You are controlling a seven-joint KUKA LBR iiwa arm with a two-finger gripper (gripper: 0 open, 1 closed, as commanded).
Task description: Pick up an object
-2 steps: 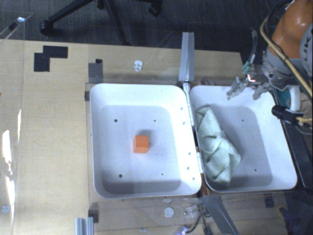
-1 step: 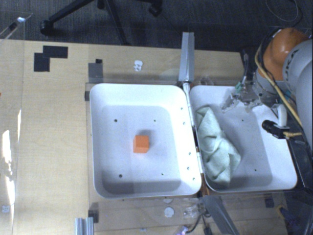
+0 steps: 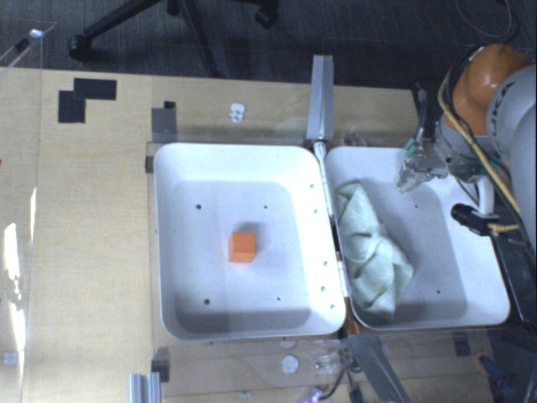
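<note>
On my feed there's a black chair base [image 3: 180,7] on the carpet, well up-left of the gripper [image 3: 417,173]. Black tape patches [image 3: 84,97] sit further left, and a metal post [image 3: 320,99] is nearer.

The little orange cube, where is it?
The small orange cube sits near the middle of the left white bin, alone, well away from the crumpled pale green cloth in the right bin.

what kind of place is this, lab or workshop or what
Most likely a robotics lab set up for grasping trials. A grey arm with an orange band reaches over two shallow white bins on a pale wooden bench, one holding a small orange cube, the other a crumpled pale cloth.
</note>
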